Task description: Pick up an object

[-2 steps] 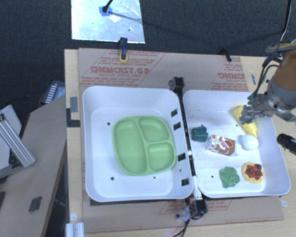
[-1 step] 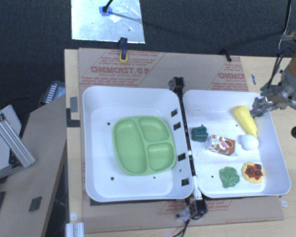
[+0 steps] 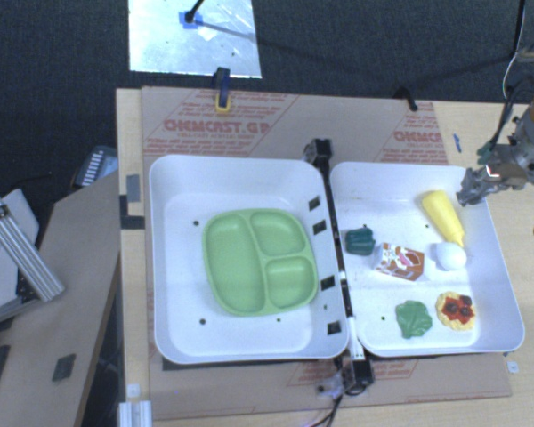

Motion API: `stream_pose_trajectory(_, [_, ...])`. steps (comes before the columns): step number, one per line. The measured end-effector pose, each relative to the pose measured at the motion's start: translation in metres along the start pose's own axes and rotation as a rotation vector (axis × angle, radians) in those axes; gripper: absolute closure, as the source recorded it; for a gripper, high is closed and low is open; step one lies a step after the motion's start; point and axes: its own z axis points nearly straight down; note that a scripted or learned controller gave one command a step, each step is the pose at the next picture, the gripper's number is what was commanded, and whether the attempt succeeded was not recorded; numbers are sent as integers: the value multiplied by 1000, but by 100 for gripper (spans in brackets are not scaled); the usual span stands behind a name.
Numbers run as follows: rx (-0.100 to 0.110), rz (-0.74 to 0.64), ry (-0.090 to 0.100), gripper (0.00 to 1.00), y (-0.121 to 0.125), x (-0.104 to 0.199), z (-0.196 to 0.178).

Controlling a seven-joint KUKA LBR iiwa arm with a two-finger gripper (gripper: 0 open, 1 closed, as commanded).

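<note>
The arm enters from the right edge, wrist angled down and left, gripper at its lower end.

Right bin, right half of frame, contains six loose items: yellow corn cob tilted, upper right; white egg just below it; dark green pepper at left; printed packet centrally; green leafy piece and pizza slice at bottom.

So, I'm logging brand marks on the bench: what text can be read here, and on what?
"CHEMCAST GP": red print on the board behind the left bin.
The same red print on the board's right part, slanted, too blurred to be sure.
Packet in the right bin: print too small to read.
</note>
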Motion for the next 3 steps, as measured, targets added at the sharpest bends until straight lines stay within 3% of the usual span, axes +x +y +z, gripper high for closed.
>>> stream_pose_trajectory(3, [3,-6,3,100,11,175,30])
